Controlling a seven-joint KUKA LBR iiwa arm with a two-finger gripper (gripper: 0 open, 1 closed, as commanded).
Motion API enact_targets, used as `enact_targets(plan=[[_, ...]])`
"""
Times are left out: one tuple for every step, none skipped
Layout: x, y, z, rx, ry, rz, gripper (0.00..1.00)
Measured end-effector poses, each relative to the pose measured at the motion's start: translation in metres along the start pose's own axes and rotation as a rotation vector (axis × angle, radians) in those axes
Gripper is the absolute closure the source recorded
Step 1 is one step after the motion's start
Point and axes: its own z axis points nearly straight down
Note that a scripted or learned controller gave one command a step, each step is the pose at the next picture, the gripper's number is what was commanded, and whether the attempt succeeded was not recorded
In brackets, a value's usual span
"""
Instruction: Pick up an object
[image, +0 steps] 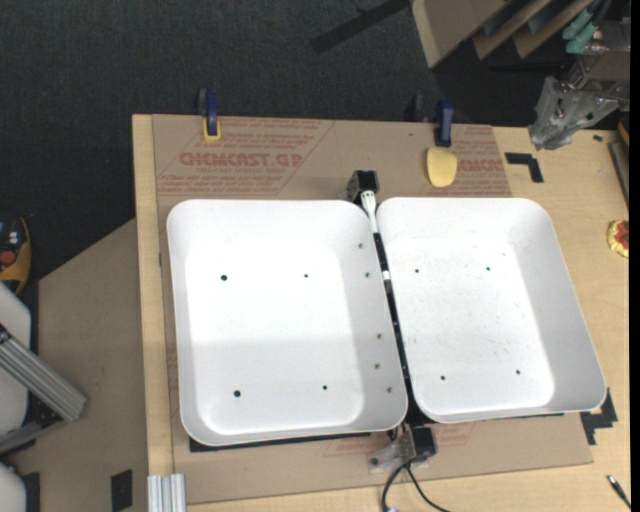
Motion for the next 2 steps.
enact_targets(plan=[[0.098, 0.015, 0.097, 0.034, 0.003, -0.006, 1.0], [0.2, 0.005, 0.189, 0.035, 0.001, -0.006, 1.0]])
